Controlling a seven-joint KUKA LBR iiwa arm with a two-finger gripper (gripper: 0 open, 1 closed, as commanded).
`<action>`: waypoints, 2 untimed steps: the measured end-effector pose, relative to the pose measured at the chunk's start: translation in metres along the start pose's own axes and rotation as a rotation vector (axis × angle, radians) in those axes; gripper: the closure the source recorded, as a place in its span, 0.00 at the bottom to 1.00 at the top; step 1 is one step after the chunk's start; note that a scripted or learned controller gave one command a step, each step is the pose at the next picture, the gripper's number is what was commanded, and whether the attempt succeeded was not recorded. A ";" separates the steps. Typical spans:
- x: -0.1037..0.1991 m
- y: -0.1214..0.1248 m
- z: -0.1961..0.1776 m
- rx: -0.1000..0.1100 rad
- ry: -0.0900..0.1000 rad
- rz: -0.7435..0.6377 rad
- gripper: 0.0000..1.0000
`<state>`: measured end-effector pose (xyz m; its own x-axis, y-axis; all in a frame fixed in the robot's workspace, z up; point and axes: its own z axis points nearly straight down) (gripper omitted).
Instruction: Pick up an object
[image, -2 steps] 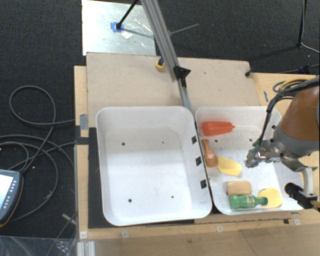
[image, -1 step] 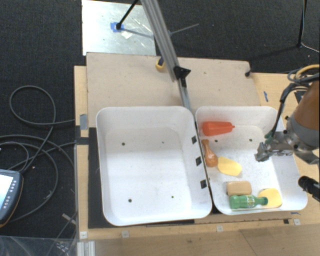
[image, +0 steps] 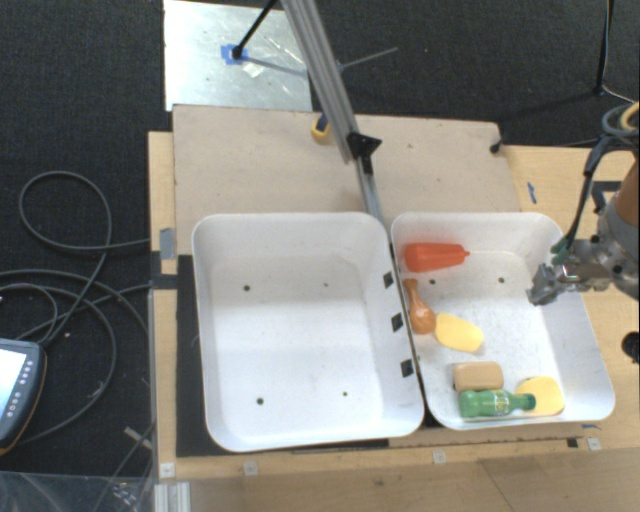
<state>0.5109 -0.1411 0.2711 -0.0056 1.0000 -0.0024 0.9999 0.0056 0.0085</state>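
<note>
The right bin (image: 560, 340) holds several objects. An orange-red bottle (image: 434, 257) lies near its back left corner. Along the left wall lies a small orange spoon-like piece (image: 419, 312), with a yellow lemon-shaped object (image: 459, 333) beside it. Near the front sit a tan block (image: 478, 376), a green bottle (image: 493, 403) and a yellow piece (image: 543, 393). My gripper (image: 548, 283) hovers over the bin's right side, apart from all of them, with nothing visible between its fingers.
The left bin (image: 215, 300) stands beside the right one, with a shared divider edge (image: 398, 320) bearing black tabs. A slanted metal pole (image: 335, 90) crosses the back of the bench. Cables (image: 60, 250) and a tablet (image: 15, 385) lie on the floor at left.
</note>
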 end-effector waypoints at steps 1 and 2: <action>0.041 0.036 0.007 0.004 0.002 -0.004 1.00; 0.085 0.065 0.002 0.004 0.002 -0.004 1.00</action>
<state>0.5755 -0.0557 0.2690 -0.0094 1.0000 -0.0003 0.9999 0.0094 0.0045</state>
